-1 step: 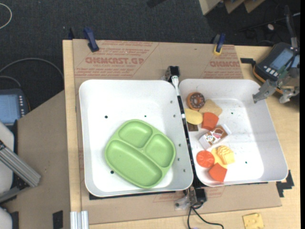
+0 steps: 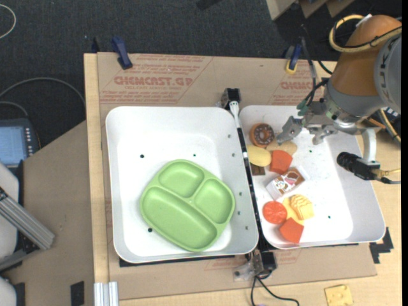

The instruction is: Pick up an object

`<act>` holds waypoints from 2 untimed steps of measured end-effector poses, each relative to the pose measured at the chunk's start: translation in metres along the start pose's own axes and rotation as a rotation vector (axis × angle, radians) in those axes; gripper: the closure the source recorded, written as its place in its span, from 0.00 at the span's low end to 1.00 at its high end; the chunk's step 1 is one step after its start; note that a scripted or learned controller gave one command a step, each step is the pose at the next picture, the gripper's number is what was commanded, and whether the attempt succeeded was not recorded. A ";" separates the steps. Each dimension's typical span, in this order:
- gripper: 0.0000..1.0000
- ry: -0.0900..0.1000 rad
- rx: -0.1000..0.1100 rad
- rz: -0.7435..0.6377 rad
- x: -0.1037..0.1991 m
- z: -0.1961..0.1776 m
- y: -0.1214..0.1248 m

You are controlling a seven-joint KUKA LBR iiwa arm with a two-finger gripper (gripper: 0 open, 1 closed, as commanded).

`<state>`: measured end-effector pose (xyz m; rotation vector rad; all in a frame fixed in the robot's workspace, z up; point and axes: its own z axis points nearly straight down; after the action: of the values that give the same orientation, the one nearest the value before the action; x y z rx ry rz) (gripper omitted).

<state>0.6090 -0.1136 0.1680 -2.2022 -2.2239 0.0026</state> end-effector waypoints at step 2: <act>0.00 -0.005 -0.006 0.012 0.014 0.084 -0.064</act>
<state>0.5438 -0.0994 0.0847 -2.2208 -2.2168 0.0016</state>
